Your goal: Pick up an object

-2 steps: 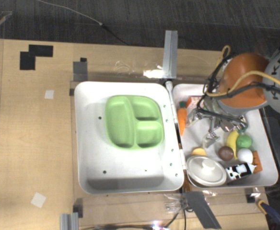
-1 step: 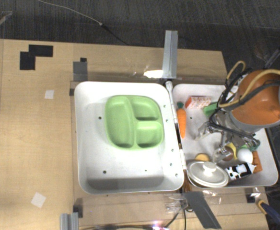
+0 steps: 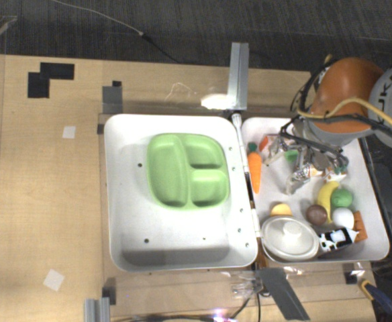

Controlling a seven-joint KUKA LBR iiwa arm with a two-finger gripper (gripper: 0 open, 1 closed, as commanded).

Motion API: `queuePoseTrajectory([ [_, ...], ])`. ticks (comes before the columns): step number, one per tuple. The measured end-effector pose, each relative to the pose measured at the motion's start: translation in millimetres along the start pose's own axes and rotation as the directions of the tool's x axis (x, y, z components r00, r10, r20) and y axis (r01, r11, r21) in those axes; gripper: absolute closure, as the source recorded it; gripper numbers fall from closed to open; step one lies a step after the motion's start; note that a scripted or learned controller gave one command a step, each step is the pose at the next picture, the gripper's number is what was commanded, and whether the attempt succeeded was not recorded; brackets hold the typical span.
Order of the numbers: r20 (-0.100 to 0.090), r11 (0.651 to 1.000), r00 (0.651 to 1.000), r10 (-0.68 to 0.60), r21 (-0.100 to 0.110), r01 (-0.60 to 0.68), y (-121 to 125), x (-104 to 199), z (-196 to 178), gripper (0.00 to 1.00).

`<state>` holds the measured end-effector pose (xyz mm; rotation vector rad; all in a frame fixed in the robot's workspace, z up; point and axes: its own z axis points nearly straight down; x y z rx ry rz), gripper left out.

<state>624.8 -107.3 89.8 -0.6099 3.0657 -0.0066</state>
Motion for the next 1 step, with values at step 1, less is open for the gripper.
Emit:
queuePoseTrajectory([
  [1,0.001,0.999,0.999,0.041,0.000,-0.041,14.2,52.3,-2.3,0.00],
])
